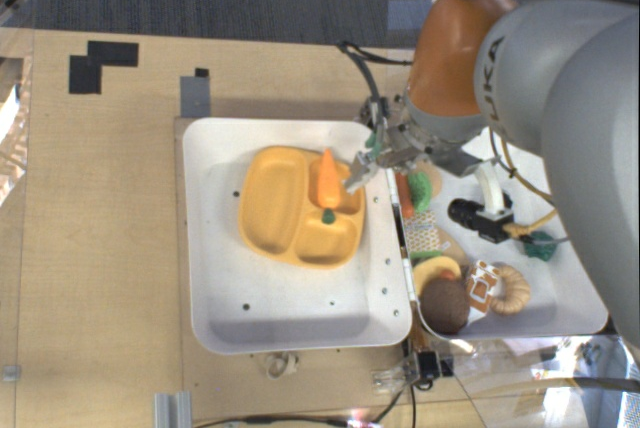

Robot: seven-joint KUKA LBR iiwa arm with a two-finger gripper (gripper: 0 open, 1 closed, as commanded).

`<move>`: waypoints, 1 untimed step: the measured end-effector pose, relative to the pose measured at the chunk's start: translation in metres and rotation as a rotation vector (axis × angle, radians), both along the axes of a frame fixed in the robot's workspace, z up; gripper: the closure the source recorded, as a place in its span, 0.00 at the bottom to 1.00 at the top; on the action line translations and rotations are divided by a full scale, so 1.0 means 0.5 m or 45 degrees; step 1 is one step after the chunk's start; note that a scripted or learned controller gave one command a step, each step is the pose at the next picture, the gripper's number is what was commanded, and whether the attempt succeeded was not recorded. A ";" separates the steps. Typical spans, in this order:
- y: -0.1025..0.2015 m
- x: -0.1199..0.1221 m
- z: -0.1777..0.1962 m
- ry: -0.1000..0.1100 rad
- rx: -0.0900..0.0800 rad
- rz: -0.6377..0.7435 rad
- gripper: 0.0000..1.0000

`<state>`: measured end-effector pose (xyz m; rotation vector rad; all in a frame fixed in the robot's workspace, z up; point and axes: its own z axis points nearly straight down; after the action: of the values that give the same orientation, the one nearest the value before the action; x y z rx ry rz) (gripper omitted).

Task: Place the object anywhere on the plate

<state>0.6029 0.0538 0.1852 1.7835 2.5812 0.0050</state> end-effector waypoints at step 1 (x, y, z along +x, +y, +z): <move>0.003 0.005 0.024 -0.010 0.000 0.010 1.00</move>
<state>0.6052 0.0550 0.1973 1.7702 2.5829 0.0120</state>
